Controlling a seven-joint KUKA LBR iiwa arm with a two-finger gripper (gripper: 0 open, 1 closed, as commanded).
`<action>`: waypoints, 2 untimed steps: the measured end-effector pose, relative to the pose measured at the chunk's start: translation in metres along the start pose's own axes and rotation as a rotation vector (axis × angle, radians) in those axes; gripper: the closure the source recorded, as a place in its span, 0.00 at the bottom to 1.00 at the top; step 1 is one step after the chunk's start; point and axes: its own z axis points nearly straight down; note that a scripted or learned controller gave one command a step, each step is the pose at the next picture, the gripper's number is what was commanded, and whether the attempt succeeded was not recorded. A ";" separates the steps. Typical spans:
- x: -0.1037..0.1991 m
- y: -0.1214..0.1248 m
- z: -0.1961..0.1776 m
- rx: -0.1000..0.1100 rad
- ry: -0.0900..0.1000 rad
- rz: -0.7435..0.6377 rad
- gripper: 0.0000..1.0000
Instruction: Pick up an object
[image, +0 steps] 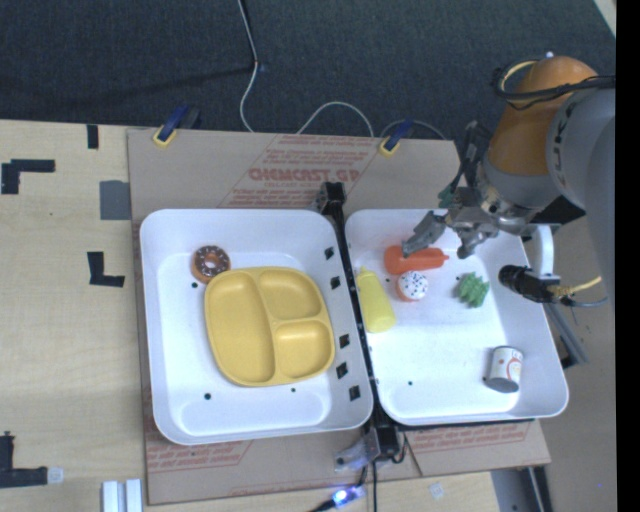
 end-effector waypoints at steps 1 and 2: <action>0.000 0.003 -0.007 -0.013 -0.002 -0.003 0.00; 0.002 0.003 0.037 -0.008 -0.002 -0.002 0.00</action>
